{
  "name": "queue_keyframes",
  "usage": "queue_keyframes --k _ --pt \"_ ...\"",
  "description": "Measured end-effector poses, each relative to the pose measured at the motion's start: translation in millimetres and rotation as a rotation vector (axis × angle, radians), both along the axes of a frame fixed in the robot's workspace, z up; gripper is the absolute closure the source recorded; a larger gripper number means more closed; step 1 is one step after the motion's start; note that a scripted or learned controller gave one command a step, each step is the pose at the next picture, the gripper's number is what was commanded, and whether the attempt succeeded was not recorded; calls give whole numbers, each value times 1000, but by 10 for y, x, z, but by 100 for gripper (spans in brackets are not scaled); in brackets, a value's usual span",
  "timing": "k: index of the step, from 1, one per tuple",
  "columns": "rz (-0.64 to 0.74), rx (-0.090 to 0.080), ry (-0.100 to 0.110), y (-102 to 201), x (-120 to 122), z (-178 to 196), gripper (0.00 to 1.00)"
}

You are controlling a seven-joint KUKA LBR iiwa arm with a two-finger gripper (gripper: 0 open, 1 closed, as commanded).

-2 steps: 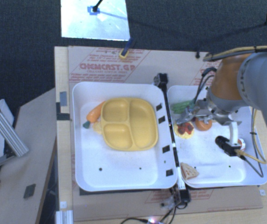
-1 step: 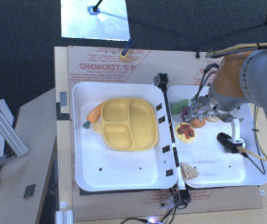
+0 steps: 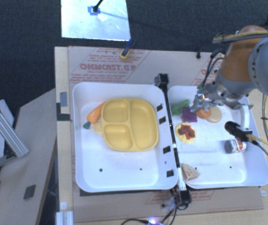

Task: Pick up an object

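Note:
My gripper [image 3: 203, 103] hangs low over the back of the right bin [image 3: 256, 172], with the grey and orange arm reaching in from the right. Directly under and beside it lie an orange piece [image 3: 204, 112], a purple piece [image 3: 189, 115] and a green piece [image 3: 180, 106]. A tan round slice [image 3: 214, 114] sits just right of the orange piece. Whether anything is between the gripper's tips is hidden by its own body.
The right bin also holds a small pizza-like disc [image 3: 186, 132], a small can [image 3: 236, 146] on its side and a toast wedge [image 3: 189, 172] at the front left corner. In the left bin [image 3: 124, 172] a yellow divided plate [image 3: 127, 124] lies beside an orange carrot [image 3: 94, 112].

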State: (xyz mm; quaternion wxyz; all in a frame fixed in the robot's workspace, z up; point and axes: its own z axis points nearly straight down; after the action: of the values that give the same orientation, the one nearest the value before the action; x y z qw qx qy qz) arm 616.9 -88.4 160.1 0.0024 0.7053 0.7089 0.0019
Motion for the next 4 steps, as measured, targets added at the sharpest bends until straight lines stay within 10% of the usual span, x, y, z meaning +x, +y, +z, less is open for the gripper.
queue_keyframes --k 1,4 --pt "-1 -1 -2 -62 -12 628 100" --pt "1 2 6 413 -541 603 100"
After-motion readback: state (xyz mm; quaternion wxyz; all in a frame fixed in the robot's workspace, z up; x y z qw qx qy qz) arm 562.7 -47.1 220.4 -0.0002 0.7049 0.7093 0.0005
